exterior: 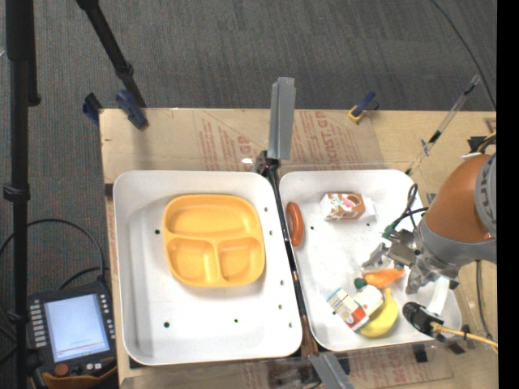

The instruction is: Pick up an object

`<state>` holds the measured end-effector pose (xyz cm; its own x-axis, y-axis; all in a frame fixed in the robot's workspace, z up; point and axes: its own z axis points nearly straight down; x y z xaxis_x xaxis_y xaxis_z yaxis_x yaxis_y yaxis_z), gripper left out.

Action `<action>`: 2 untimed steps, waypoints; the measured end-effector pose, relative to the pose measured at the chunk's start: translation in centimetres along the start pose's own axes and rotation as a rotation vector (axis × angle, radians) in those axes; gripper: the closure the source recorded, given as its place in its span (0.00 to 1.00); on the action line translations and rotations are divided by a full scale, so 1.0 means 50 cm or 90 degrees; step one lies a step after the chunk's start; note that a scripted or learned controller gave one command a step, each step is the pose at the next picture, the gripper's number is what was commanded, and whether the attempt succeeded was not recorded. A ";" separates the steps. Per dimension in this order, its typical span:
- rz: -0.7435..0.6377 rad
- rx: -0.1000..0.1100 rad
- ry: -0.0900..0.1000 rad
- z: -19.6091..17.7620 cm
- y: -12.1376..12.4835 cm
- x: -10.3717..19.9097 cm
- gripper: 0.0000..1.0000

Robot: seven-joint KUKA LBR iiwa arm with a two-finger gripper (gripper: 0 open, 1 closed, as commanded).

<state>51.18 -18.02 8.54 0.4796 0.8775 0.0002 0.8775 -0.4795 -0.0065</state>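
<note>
The right bin [324,331] holds a reddish-brown sausage [294,223] by its left wall and a small brown-and-white carton [344,206] near the back. At the front lie an orange carrot [384,279], a yellow banana [383,319] and a white carton with red and blue print [352,306]. My gripper [399,267] hangs low over the right side of this bin, directly at the carrot, whose right end disappears under the gripper's metal parts. The grey arm with its orange band [462,213] comes in from the right.
A yellow divided plate [215,240] lies in the left bin [138,314]. A grey upright post [281,120] stands behind the divider between the bins. Cables [405,209] and a black fitting [415,314] sit near the gripper at the right bin's front corner.
</note>
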 end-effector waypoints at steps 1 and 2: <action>0.004 0.003 0.000 -0.015 0.000 -0.003 1.00; -0.088 -0.001 -0.001 -0.065 -0.001 -0.019 1.00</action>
<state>50.71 -18.87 11.82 0.3544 0.9351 0.0001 0.9351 -0.3544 -0.0045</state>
